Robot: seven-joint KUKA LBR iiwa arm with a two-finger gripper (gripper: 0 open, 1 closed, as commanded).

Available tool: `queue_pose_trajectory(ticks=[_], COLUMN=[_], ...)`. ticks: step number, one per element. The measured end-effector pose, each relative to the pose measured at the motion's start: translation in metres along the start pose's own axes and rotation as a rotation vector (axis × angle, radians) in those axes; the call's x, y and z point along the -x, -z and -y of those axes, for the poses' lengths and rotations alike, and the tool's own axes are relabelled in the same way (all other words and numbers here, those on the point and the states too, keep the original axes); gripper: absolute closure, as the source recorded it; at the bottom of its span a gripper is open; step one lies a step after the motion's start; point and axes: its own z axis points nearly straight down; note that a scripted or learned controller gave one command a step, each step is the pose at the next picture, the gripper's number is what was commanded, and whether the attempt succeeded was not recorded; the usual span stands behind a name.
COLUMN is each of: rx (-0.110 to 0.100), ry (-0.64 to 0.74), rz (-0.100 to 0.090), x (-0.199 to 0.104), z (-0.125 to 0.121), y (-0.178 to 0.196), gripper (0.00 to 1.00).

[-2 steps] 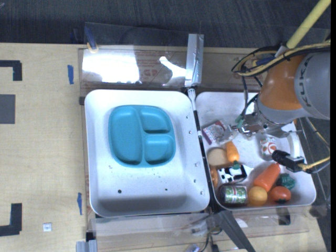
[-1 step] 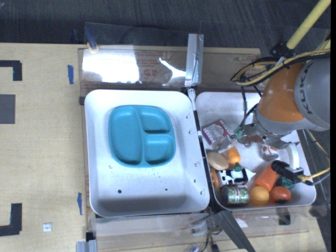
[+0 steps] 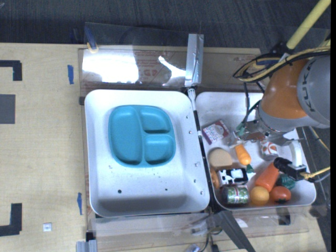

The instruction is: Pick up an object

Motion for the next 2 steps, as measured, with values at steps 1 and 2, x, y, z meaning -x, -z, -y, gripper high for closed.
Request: queue_pose_trajectory(ticks=[1, 2], rx=[-0.006, -0.008], ry=[-0.08, -0.154], rz=[-0.004, 0.0], x=[-0.058, 0.014], z=[0.036, 0.035], y=[0.088, 0.152], gripper=[1.0, 1.0])
